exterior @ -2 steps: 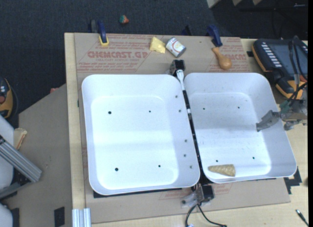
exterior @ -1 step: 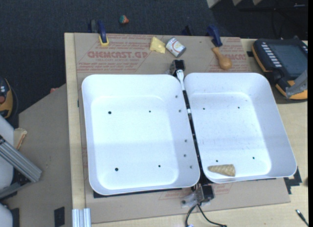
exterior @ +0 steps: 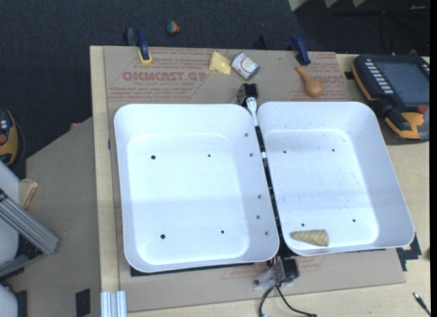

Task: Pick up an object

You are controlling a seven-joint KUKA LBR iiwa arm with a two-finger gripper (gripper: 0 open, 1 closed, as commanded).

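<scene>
- The one loose thing lying inside a bin is a small tan cone-shaped object (exterior: pixel 310 238), resting on the floor of the right bin (exterior: pixel 382 172) close to its near wall and a little left of that bin's middle.
- Its long axis runs left to right, roughly along the near wall; the narrow tip points left, towards the seam between the bins, and the broad end points right.
- The left bin (exterior: pixel 136 172) holds no object that I can make out, only small dark dots on its floor.
- The state of the gripper cannot be told from this view.
- As the arm comes in from the right, the cone is judged to lie towards the near left of its approach, so the reach would cross most of the right bin.
- A grasp would best close across the short width of the cone, fingers set near and far of it; the nearby wall may crowd the near finger.
- Beyond the bins, on the far board, lie a yellow wedge (exterior: pixel 220 63), a small pale block (exterior: pixel 244 65) and a wooden-handled piece (exterior: pixel 311 83), all well apart from the cone.
</scene>
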